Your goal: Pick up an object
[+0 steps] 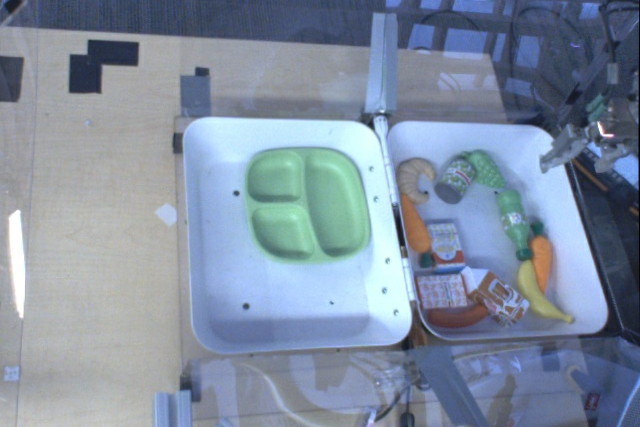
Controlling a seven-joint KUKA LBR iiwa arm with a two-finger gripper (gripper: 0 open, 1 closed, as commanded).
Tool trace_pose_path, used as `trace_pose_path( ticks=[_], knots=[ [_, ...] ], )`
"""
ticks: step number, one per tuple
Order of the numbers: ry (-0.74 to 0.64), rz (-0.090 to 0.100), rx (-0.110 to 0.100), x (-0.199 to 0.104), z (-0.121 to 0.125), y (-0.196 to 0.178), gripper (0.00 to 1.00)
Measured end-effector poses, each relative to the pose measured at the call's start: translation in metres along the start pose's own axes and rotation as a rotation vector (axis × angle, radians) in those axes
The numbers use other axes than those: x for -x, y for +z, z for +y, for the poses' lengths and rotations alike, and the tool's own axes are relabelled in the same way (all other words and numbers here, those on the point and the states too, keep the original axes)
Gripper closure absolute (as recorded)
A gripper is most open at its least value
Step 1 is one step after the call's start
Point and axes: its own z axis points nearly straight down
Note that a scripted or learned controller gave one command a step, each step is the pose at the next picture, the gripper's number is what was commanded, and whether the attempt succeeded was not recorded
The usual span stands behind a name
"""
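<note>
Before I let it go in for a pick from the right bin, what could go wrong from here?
Crowding: the banana lies against a carrot, and the small cartons are packed along the front wall beside a sausage, so the fingers may catch two items or jam against the right bin wall. The can lies on its side and may roll away.

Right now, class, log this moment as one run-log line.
arm: right edge, outside bins | left bin: green divided plate | right bin: banana, carrot, can | pick: not begun
</note>
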Motion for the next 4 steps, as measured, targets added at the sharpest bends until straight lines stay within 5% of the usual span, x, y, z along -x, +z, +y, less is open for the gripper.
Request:
trace_pose_path(
  ticks=[1,2,3,4],
  knots=[
    [-0.001,0.001,-0.003,0.003,0.007,0.142,0.00],
    [-0.041,0.002,0.007,-0.017,-0.034,0.194,0.00],
    [-0.043,0.002,0.013,-0.018,-0.032,0.182,1.00],
    [-0.017,0.001,0.003,-0.077,-0.011,0.071,1.00]
  ],
)
